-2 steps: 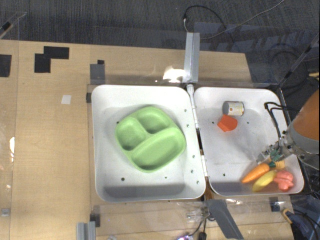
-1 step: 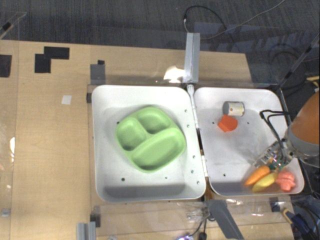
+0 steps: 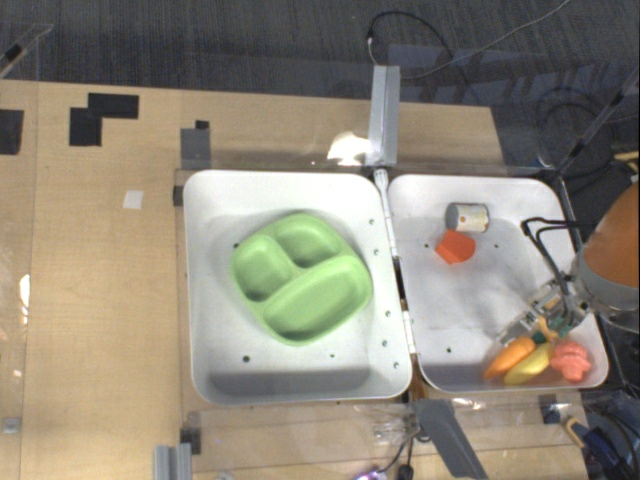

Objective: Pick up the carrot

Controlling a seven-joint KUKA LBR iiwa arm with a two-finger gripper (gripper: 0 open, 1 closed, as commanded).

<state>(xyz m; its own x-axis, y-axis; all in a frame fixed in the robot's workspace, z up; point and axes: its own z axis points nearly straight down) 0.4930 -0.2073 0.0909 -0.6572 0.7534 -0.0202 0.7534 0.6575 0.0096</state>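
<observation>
The carrot [image 3: 510, 355] is located at lower right of the frame, just below-left of the claw [image 3: 552, 313]. Its long axis is tilted up-right, toward the claw. The claw's state cannot be determined.

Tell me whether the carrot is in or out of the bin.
In: the carrot lies on the floor of the right bin, beside the claw.

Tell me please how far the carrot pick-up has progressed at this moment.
Done: the gripper has reached the right bin, at its front right corner, just above the carrot. In hand: nothing visibly; the carrot lies on the bin floor beside a yellow piece and a pink one. Left: gripping and lifting the carrot.
</observation>
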